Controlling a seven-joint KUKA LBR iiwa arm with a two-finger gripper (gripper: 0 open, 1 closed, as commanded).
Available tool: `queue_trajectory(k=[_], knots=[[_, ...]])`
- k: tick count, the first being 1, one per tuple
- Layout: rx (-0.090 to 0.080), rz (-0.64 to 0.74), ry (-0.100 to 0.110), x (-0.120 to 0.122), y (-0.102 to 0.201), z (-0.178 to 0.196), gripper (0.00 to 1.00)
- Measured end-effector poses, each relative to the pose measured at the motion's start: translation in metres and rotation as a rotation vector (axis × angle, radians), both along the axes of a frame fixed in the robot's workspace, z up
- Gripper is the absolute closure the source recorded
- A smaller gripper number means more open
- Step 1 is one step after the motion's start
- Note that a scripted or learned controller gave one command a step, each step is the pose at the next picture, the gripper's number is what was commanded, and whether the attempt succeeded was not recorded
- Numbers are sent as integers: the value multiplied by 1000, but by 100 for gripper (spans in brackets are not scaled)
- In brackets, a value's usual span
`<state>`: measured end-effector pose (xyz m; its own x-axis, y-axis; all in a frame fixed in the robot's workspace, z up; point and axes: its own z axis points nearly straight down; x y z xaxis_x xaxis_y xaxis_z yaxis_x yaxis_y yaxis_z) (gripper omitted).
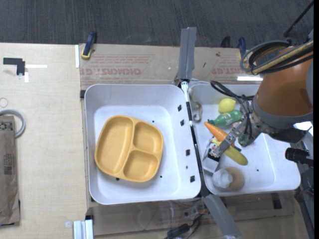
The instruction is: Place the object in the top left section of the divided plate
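Camera view, from above the tabletop: the divided plate (129,149), yellow with three sections, lies flat in the left bin (94,133), slightly turned, with nothing in any of its sections. The loose things are all in the right bin (284,180), well apart from the plate, and which of them is the task's object cannot be told. Among them are a yellow lemon (227,104) near the far wall, a green bottle (227,118) just below it, an orange carrot (216,131) lying at a slant, a yellow banana (236,156) beside it, and a pale round cup-like thing (223,178) resting against a brown round thing (236,179) at the near edge. The gripper (223,148) hangs low over this cluster, between the carrot and the banana; whether the jaws are wide, narrow or closed on anything cannot be told from this angle. The grey arm with its orange band (285,93) comes in from the right over the right bin. A cardboard sheet (134,63) lies beyond both bins.
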<state>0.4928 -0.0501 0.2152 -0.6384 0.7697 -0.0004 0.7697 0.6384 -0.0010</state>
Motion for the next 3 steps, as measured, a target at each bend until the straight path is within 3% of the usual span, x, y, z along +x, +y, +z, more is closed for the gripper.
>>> queue_trajectory(k=[1, 2, 3], knots=[[0, 124, 3, 1, 68, -24, 100], [-1, 129, -1, 26, 54, -5, 100], [0, -145, 2, 20, 49, -25, 100]])
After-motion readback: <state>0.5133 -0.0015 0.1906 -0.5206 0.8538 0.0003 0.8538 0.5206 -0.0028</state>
